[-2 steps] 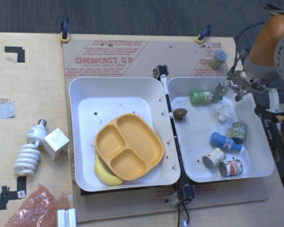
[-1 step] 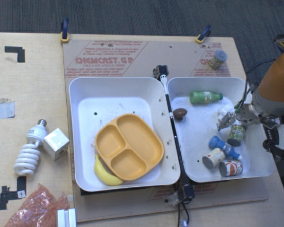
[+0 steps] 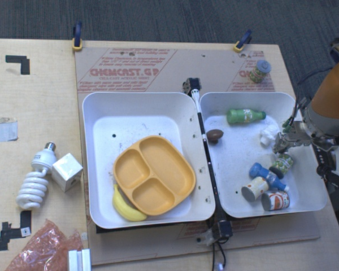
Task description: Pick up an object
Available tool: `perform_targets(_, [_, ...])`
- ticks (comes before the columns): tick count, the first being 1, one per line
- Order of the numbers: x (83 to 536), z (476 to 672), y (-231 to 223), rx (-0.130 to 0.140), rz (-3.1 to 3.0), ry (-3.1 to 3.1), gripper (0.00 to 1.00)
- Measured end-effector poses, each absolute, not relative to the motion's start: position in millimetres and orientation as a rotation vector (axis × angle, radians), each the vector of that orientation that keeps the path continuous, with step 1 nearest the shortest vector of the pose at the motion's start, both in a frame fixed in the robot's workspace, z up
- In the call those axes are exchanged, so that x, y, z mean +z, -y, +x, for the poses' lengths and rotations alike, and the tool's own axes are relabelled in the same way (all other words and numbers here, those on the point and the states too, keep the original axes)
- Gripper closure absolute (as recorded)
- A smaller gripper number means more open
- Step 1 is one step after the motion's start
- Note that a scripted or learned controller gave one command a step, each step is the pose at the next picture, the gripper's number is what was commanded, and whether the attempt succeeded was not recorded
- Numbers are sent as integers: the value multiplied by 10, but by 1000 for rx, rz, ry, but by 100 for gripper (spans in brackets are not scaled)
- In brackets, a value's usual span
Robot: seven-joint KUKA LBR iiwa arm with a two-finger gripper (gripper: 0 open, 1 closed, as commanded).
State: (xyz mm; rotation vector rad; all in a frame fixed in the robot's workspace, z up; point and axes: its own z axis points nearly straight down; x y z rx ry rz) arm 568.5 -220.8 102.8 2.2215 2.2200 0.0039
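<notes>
The nearest candidate for pickup is the small green-patterned can (image 3: 282, 164), lying in the right bin (image 3: 237, 208) near its right wall. It sits just below the gripper (image 3: 282, 143), and next to a crumpled white wad (image 3: 269, 135) that lies to the upper left of the gripper. The can appears light and rigid, with a smooth printed skin that is likely slippery; judged from its shape, the best hold is across the round body at mid-length, with the fingers square to its axis so it cannot roll out.

The gripper hangs low over this spot, at the end of the arm (image 3: 330, 103) reaching in from the right. Nothing is visible between the fingers, and whether they stand wide or narrow cannot be told at this size.

Other items share the right bin. A blue bottle (image 3: 266, 175) lies just left of the can. A grey cup (image 3: 254, 188) and a red-and-white can (image 3: 276, 200) lie close together near the front wall. A green bottle (image 3: 246, 116) rests on its side near the back wall. A brown nut-like item (image 3: 214, 135) sits beside the divider.

The left bin (image 3: 96, 151) holds a yellow divided plate (image 3: 153, 174), which partly covers a banana (image 3: 126, 206). On the bench to the left lie a spiral light bulb (image 3: 35, 178) and a white cube (image 3: 66, 170).
</notes>
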Motion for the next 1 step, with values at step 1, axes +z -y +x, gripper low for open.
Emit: perform_targets(1, [1026,5687,2191,6,2222,-2225,0])
